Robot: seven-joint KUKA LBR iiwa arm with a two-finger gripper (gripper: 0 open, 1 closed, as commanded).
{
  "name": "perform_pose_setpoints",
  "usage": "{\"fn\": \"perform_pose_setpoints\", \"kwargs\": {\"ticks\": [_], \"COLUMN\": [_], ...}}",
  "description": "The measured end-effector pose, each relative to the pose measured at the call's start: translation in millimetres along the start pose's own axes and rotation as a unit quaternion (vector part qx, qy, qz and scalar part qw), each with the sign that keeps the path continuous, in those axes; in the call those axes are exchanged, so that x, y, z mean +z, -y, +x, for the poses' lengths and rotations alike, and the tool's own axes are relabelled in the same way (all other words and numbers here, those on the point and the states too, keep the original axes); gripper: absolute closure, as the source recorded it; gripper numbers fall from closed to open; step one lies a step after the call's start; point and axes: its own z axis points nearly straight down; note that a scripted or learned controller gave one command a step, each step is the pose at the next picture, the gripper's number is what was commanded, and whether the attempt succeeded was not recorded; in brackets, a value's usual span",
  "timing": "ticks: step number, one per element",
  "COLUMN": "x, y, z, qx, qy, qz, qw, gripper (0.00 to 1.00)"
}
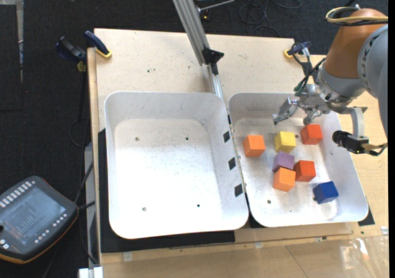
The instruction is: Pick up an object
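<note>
The right bin (345, 206) holds several small blocks: an orange one (253, 145), a yellow one (285, 141), a red-orange one (311, 134), a purple one (283, 161), a second orange one (284, 179), another red-orange one (305, 170) and a blue one (325, 192). My gripper (295, 112) hangs over the far part of this bin, just above and behind the yellow block. Its fingers are spread apart with nothing between them.
The left bin (114, 147) lies beside the right one. A slanted metal pole (188, 14) rises from the divide between the bins. Clamps sit at the bench's far corners (92, 42). A teach pendant (31, 218) rests at the lower left.
</note>
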Motion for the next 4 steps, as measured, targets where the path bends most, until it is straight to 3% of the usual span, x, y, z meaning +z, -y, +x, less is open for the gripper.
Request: {"fn": "perform_pose_setpoints", "kwargs": {"ticks": [1, 2, 4], "x": [22.8, 14.1, -95.0], "y": [-1.5, -2.0, -3.0], "z": [0.3, 0.4, -6.2], "qx": [-0.001, -0.001, -0.001], "qy": [0.001, 0.001, 0.002], "qz": [-0.004, -0.005, -0.007], "qw": [1.0000, 1.0000, 1.0000], "gripper": [0.00, 1.00, 1.00]}}
